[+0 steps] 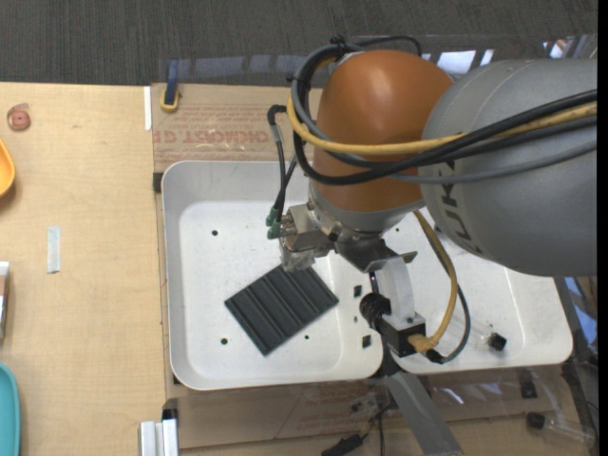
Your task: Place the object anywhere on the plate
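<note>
The grey arm with its orange band (pixel 380 122) reaches in from the right and hangs over the left shallow white bin (pixel 190 255), so that its bulk hides the middle of both bins. Its hand (pixel 302 245) is low, just above the far corner of the dark grey ribbed rectangular plate (pixel 282 307), which lies flat and turned at an angle on the floor of that bin. Whether the hand is apart, together or clamped on something, I cannot tell, because the wrist covers it from above. No object can be seen between the fingers, so I cannot say where the object is; it may be hidden below the wrist. In my judgement the hand is placed here because the plate is the target, and the step is the lowering or releasing over it. A small black piece (pixel 496 342) lies in the right white bin (pixel 541 340), well apart from the plate.
</note>
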Controlling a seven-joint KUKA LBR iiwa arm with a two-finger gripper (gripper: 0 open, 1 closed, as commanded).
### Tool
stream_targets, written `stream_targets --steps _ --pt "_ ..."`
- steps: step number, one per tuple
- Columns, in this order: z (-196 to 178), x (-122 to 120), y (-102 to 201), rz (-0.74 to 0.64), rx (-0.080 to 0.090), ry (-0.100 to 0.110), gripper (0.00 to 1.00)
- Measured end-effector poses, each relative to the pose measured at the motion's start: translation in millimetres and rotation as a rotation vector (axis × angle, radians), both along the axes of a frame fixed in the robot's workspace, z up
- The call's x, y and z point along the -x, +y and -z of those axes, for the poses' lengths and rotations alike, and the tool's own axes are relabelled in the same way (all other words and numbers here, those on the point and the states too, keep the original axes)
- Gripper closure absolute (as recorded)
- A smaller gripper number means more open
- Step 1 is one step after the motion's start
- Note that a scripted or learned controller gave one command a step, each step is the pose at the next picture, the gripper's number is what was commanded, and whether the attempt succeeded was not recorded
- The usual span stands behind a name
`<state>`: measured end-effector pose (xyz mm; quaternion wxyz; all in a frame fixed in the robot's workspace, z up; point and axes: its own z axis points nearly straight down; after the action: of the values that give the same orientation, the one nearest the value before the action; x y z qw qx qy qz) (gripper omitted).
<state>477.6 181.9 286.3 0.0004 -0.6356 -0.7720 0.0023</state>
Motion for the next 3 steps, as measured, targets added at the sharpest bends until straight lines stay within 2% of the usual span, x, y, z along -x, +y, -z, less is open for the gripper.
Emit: stream_targets --steps 1,2,3 --pt "-14.3 -45.0 -21.2 -0.161 -0.001 -0.002 1.0" --pt "-14.0 -38.3 -85.6 -0.374 -0.002 0.0 1.0" --pt "16.5 -53.7 -116.4 -0.607 -0.003 0.0 1.0"
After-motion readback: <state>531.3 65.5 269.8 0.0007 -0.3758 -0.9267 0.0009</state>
